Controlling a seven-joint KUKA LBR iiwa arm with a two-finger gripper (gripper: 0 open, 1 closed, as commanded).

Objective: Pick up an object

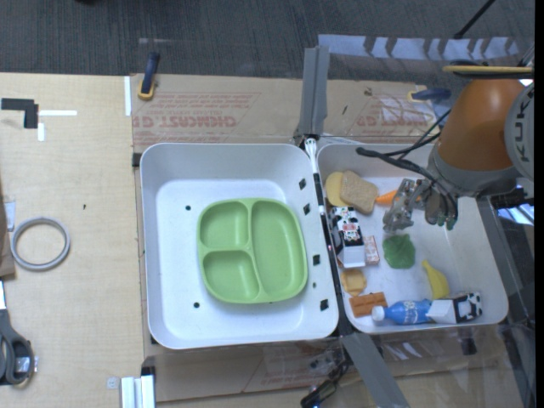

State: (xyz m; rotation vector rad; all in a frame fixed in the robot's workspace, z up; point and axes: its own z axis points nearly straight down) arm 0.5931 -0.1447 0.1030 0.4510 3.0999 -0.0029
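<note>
The things I could pick lie in the right bin (497, 289). A green leafy piece (399, 251) sits near its middle, directly below my end effector (414, 207) in the view. Whether my fingers are apart or together I cannot tell, and nothing shows between them. Toward the bin's far left corner lies a slice of bread (357, 192) against a round yellow piece (336, 186), with a small orange piece (387, 198) just beside the bread. Along the left wall sit a small dark and red packet (347, 226), a pink-topped box (371, 250) and a tan block (352, 257). A banana (436, 280) lies right of the leafy piece. At the near wall a blue and white bottle (418, 312) lies on its side, an orange block (368, 303) touching its cap end. The left bin (161, 228) holds a green divided plate (253, 250). On the table (68, 330), well to the left, lies a roll of tape (38, 243).
</note>
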